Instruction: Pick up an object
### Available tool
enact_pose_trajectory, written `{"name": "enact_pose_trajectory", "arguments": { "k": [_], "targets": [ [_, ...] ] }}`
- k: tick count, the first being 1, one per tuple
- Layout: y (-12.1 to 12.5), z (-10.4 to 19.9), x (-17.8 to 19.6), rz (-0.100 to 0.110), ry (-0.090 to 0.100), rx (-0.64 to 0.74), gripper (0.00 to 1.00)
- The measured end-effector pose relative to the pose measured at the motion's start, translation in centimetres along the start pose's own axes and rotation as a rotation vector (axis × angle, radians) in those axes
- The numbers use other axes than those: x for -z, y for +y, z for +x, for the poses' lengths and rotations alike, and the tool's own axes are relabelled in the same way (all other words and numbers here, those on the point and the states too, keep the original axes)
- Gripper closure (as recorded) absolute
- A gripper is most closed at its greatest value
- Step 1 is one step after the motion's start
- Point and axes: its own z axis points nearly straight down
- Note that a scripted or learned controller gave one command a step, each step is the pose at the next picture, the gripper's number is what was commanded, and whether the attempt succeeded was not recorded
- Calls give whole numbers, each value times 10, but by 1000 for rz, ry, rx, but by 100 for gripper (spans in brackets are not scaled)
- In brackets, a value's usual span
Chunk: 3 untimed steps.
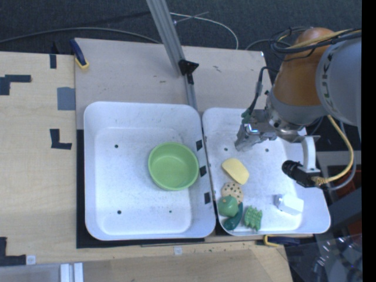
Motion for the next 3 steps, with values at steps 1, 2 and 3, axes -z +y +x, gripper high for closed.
{"name": "enact_pose_trajectory", "arguments": {
  "k": [1, 2, 3],
  "targets": [
    [3, 54, -11, 1, -1, 0, 100],
    [4, 107, -8, -1, 0, 1, 100],
    [28, 152, -6, -2, 0, 0, 100]
  ]
}}
